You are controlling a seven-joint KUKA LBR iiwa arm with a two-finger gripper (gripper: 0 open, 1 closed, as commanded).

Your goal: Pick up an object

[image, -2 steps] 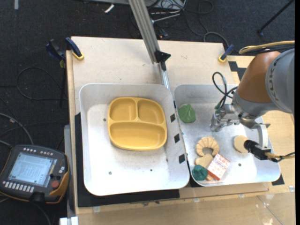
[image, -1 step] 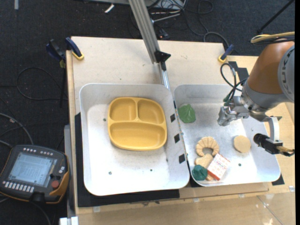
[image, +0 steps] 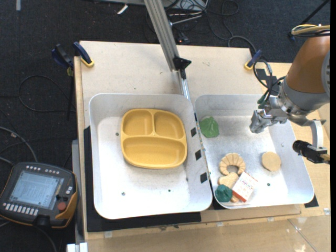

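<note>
Two white bins sit side by side on the desk (image: 131,62). In the left bin (image: 105,193) lies a yellow divided plate (image: 154,138), three compartments, flat and alone, toward the bin's far half. Over to the right bin (image: 294,188), and here's the crowd: a green crumpled piece (image: 209,126) near the bin's left wall, a tan round disc (image: 271,161) toward the right side, and a cluster at the near edge. That cluster has a beige ring-shaped toy (image: 232,164) touching a small beige lump (image: 228,180) below it, a red and white box (image: 244,187) just beside them, tilted, and a dark teal piece (image: 223,193) tucked against the bin's near-left corner.

The arm (image: 310,72) comes in from the right, orange band showing, and the gripper (image: 258,123) hovers over the far part of the right bin, between the green piece and the disc, apart from both. Nothing is visible between its fingers; how wide they stand, I cannot tell, the tips are too small and dark.

The arm's upper part is cut off by the picture's edge. A slanted metal pole (image: 163,30) crosses the desk's far side. A teach pendant (image: 37,192) lies on the floor at the left.
</note>
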